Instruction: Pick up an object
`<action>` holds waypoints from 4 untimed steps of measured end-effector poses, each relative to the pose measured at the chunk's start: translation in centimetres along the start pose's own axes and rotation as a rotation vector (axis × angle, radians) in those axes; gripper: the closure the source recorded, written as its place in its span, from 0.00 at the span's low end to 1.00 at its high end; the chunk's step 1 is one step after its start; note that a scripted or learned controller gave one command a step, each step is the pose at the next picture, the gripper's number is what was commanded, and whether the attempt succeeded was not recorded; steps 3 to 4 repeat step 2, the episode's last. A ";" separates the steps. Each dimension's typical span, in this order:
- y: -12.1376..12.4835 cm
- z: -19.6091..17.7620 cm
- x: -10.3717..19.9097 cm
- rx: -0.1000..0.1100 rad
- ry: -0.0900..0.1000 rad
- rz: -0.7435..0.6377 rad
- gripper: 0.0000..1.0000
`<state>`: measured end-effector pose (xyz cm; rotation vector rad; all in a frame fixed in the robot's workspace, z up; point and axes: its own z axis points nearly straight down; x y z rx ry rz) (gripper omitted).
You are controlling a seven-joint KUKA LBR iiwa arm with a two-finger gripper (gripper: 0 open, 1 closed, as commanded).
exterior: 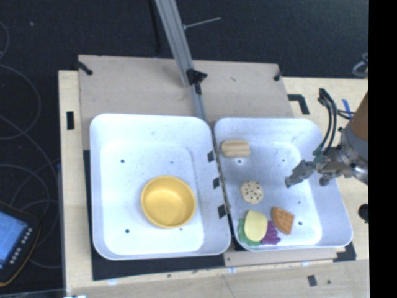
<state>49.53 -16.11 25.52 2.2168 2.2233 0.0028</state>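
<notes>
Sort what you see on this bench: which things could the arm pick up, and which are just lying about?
Could be picked up:
yellow bowl
tan cylinder
cookie
orange wedge
yellow-green piece
purple piece

Just lying about:
cables on the floor
screen device
metal pole

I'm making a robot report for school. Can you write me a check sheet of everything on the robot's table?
Surface: pale wooden bench bearing two shallow white bins side by side, left bin and right bin.
Job's things: yellow bowl in the left bin; in the right bin a tan cylinder, a speckled cookie, a yellow-green toy on a purple piece, and an orange wedge.
Clutter: nothing seen.
Grippers: gripper above the right bin's right side, holding nothing.
Cables: dark cables by the arm; thin wires on the dark floor.
Surroundings: metal pole slanting over the bench; lit screen at lower left.
</notes>
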 end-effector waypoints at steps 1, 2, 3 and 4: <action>0.0 0.0 0.0 -0.001 0.000 0.002 0.00; 0.1 4.3 0.4 0.005 -0.001 0.004 0.00; 0.1 4.3 0.4 0.005 -0.001 0.004 0.00; 0.1 4.3 0.4 0.005 -0.001 0.004 0.00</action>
